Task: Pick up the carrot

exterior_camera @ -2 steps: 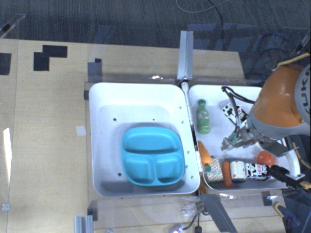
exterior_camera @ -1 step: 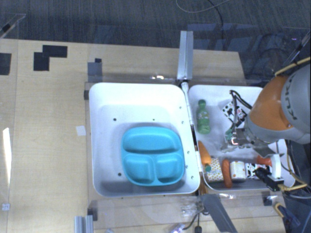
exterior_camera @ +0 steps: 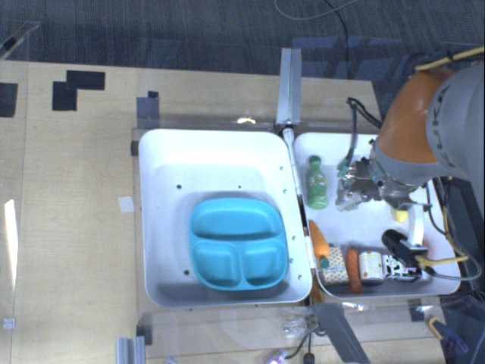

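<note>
The carrot is a small orange piece lying against the left wall of the right bin, near its front. My gripper hangs over the middle of that bin, to the right of and a little behind the carrot, apart from it. Nothing shows in the gripper. A green bottle lies just left of the gripper, behind the carrot.
The left bin holds a blue divided tray. Along the right bin's front edge lie a patterned item, a brown sausage-like piece and a small white box. The arm's grey and orange body covers the right bin's far right.
</note>
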Controlling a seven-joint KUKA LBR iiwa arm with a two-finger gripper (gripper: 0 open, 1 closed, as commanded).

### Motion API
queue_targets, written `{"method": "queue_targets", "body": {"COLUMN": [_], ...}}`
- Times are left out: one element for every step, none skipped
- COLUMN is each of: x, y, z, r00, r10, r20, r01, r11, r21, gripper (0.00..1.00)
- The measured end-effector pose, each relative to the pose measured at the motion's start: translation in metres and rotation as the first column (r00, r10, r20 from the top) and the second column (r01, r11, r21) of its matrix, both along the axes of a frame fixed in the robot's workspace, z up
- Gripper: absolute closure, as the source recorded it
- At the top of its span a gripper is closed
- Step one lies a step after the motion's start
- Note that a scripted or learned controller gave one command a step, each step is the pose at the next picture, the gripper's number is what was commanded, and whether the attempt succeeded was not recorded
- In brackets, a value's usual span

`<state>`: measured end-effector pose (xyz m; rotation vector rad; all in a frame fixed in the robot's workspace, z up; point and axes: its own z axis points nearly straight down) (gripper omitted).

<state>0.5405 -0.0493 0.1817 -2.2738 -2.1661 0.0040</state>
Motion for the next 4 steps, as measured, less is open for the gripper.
{"method": "queue_targets", "body": {"x": [-0.048,-0.021,-0.05,0.024], "y": [-0.038,0.039,-0.026,-0.068], "z": [-0.093,-0.001,-0.001,-0.094], "r00": [0.997,0.938,0.99,0.926], "r10": [-0.076,-0.347,-0.139,-0.377], "r20": [0.012,0.0,-0.002,0.007], "r01": [0.076,0.347,0.139,0.377], "r11": [0.997,0.938,0.99,0.926], "r21": [0.001,-0.002,0.0,0.002], "gripper": [1.0,1.0,1.0,1.0]}}
